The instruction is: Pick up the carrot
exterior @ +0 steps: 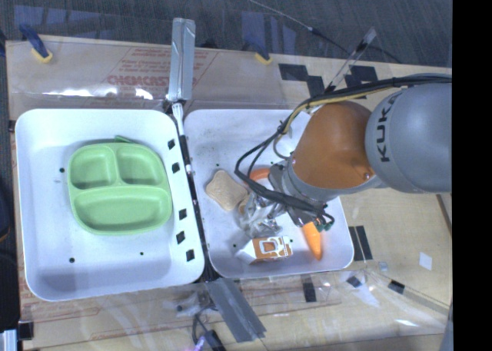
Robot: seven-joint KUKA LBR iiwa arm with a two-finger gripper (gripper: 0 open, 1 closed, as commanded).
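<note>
The carrot (pixel 313 240) is orange and lies near the right bin's front right corner, partly under the arm. My gripper (pixel 260 216) hangs low in the middle of the right bin, just left of the carrot, over the bin floor. The orange band and grey wrist above it cover much of the bin's right half. Nothing shows between the gripper and the carrot that ties them together.
A tan slice of bread (pixel 224 190) lies left of the gripper. An orange and white packet (pixel 270 249) sits in front of it. Another orange item (pixel 259 174) peeks out behind it. The left bin (pixel 38 265) holds a green divided plate (pixel 120 187).
</note>
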